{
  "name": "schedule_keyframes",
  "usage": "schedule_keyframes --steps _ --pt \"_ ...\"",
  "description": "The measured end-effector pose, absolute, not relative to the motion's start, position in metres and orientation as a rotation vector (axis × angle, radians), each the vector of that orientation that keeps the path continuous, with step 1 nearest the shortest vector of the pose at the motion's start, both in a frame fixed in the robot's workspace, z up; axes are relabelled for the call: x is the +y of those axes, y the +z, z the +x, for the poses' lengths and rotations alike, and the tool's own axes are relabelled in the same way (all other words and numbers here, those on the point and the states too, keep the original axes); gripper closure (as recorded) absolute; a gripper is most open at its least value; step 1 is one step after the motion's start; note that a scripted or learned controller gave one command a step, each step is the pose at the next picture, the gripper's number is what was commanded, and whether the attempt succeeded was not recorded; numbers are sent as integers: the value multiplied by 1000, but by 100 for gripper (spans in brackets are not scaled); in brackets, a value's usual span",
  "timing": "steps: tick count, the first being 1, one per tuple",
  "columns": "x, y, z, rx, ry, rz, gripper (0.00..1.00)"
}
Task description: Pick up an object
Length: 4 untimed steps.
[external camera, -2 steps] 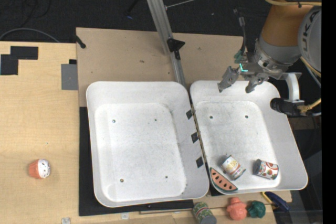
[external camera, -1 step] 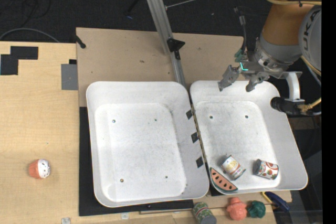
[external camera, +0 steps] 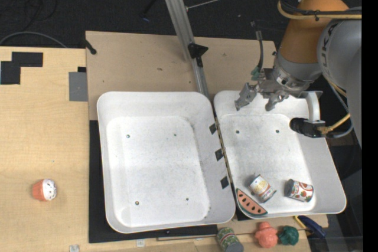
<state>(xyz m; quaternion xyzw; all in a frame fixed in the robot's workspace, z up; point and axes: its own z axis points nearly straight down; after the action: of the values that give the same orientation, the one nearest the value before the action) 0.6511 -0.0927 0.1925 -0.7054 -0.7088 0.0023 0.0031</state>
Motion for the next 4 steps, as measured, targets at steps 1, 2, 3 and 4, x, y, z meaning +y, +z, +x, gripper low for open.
schedule_keyframes --steps 1,2,3,4 --pt "-99 130 649 -2216 10 -2216 0" --pt "-98 90 649 -2222 3 -2219 0" --pt "-98 101 649 -2217 2 -2224 100" --pt "-98 144 647 -2218 -3 -2228 100"
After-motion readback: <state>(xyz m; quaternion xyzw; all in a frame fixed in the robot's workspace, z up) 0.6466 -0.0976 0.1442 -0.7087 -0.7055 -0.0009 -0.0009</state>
